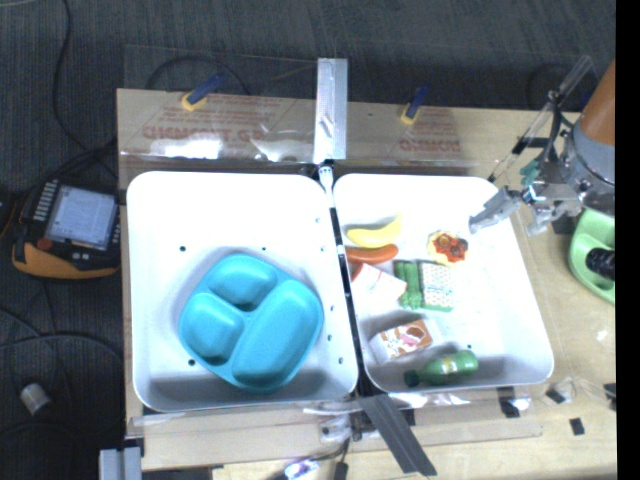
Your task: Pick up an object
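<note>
Hovering over the upper-right corner of the right bin [520, 298], the gripper [492, 213] is sitting at roughly 2 o'clock from that bin's centre, just inside the right rim; can't tell whether its fingers are open or closed, nothing is showing between them. Open white floor is lying along the right wall below the gripper, and across the bin's top edge. Objects are crowding the left and middle: banana [373, 232] near the divider at 10 o'clock, red sausage [371, 253] touching just beneath it, small orange-and-red toy [448, 247] sitting closest to the gripper, at about 8 o'clock from it and apart. Green-patterned carton [428, 286] is lying mid-bin, snack packet [402, 341] below it at 7 o'clock, green bottle [442, 368] lying on its side near the bottom rim. Left bin [160, 208] is holding a blue divided plate [252, 320], tilted, with free floor along its top and left.
</note>
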